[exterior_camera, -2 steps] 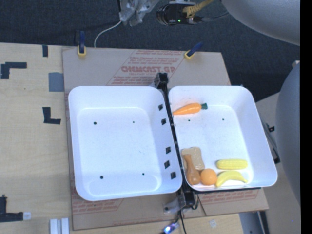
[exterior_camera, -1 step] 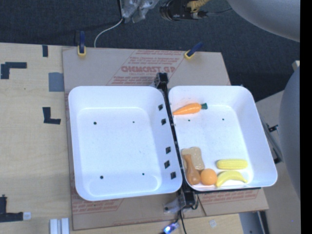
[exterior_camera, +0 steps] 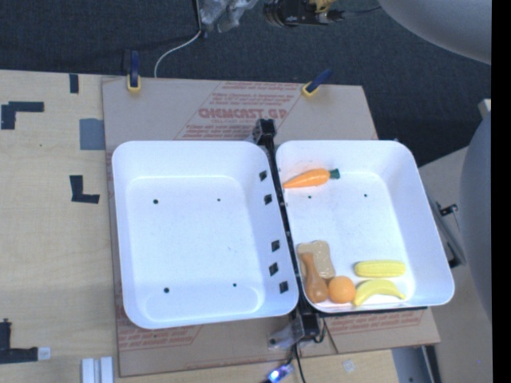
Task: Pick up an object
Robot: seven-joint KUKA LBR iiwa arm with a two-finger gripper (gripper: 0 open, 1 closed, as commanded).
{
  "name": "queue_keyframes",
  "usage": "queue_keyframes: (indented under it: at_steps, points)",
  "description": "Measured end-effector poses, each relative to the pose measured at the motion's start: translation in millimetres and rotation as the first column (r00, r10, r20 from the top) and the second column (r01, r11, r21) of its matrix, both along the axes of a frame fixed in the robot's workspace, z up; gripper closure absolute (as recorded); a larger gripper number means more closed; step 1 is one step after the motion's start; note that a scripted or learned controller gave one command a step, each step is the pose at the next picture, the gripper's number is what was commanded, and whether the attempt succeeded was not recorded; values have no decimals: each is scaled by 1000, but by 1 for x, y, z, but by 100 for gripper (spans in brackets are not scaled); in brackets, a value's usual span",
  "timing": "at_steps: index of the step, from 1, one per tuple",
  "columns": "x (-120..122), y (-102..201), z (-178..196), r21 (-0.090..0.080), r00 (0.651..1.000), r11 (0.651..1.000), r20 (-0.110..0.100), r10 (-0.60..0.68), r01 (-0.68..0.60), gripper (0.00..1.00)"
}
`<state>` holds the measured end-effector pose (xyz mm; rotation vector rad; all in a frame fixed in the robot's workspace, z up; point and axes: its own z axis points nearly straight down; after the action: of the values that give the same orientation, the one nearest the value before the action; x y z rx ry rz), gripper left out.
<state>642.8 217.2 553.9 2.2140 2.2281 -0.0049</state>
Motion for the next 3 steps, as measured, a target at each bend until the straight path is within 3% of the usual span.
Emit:
queue_keyframes:
  at_steps: [3]
  points:
    - [0, 3, 29, -2, 1000, 1000, -2, 5, -5, 100]
